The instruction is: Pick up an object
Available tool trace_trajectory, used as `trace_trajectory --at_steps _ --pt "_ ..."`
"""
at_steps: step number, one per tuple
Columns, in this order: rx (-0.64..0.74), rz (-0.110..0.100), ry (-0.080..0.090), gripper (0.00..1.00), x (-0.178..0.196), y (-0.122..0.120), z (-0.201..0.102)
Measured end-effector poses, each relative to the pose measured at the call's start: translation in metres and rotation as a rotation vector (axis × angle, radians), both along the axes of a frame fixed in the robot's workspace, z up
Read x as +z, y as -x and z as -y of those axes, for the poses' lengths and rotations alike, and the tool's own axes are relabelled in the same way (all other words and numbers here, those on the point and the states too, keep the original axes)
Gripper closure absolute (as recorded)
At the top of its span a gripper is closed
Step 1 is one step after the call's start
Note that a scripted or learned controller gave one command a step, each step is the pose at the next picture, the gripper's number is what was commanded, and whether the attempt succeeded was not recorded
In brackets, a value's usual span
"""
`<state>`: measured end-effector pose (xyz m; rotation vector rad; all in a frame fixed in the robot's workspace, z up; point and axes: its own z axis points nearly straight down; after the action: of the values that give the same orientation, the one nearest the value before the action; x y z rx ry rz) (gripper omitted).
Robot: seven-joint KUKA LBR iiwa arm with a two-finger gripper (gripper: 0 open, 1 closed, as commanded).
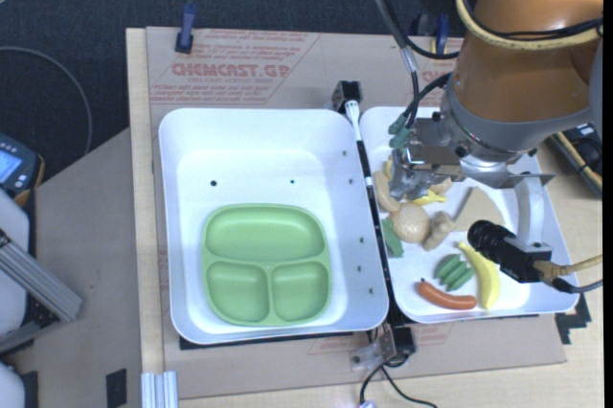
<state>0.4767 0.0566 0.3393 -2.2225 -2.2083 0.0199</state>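
My gripper [414, 184] hangs low over the left part of the right bin [546, 301], under the grey and orange arm. Directly below and around it lie toy foods: a pale tan piece [386, 193], a small yellow piece [433, 198] and a round beige potato [410, 224]. Beside the potato is a brownish mushroom-like piece [440, 229]. Nearer the front lie a green pod [452, 272], a yellow banana [485, 280] and a red sausage [446, 297]. Nothing is visibly held.
The left bin [192, 147] holds a green divided plate [266, 262]. A dark green piece [394, 244] lies against the wall between the two bins. A white curved item [530, 210] rests at the right bin's right side. The arm's body covers the bin's far half.
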Motion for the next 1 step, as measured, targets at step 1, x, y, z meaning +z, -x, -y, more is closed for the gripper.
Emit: trace_trajectory --at_steps 1 --pt "0.014 0.022 -0.006 1.0 0.0601 -0.0028 -0.0679"
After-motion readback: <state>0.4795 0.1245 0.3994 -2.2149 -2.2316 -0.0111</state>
